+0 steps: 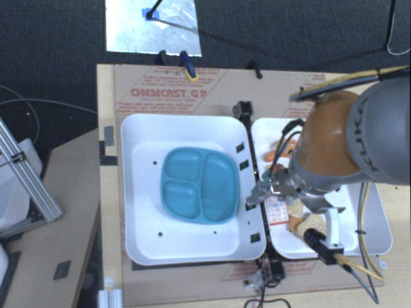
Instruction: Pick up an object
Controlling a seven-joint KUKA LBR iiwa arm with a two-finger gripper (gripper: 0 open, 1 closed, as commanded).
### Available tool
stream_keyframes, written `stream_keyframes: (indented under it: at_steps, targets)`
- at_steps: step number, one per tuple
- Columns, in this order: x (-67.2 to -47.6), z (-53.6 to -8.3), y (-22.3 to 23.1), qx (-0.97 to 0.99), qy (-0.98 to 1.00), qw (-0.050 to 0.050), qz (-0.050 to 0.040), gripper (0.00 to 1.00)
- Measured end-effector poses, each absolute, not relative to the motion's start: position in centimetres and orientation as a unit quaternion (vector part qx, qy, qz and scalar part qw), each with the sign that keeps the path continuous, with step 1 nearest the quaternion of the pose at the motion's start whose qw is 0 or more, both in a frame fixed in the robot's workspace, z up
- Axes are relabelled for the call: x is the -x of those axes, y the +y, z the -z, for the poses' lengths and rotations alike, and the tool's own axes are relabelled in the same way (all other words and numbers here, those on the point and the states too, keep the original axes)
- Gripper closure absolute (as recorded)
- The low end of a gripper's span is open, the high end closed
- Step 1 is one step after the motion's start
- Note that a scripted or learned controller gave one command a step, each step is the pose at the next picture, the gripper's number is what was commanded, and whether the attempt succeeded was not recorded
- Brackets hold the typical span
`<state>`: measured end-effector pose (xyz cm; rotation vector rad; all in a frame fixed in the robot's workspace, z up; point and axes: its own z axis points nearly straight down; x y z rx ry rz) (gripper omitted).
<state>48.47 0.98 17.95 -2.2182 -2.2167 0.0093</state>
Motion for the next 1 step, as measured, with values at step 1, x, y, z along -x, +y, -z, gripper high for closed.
stream_keyframes:
  at_steps: [1]
  targets:
    - [-48.86,-39.01,0.87,0.705,-0.709,-0.007,0.0082,0.0]
